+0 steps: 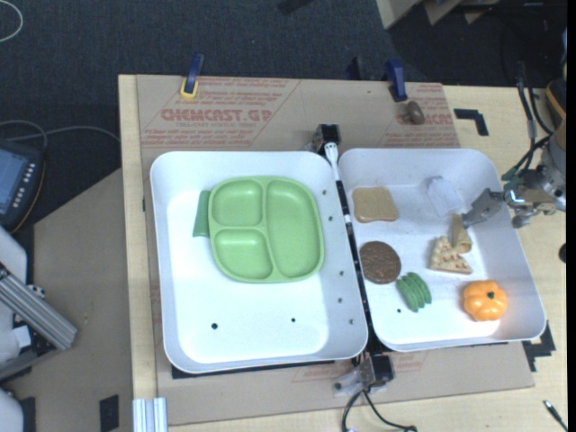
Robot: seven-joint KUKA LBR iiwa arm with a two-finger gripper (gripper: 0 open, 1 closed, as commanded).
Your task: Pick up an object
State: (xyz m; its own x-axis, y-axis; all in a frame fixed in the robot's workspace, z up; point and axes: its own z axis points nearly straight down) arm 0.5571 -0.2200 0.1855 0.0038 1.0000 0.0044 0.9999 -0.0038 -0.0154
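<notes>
Though the arm is cut off at the right edge, the gripper hangs above the pizza slice, grip state unclear.

bins 2; divided green plate 1; toy food pieces 5

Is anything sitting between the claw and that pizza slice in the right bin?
Nothing visible does. The claw hangs right over the pizza slice near its upper tip; the pumpkin and the green vegetable lie off to the side.
</notes>
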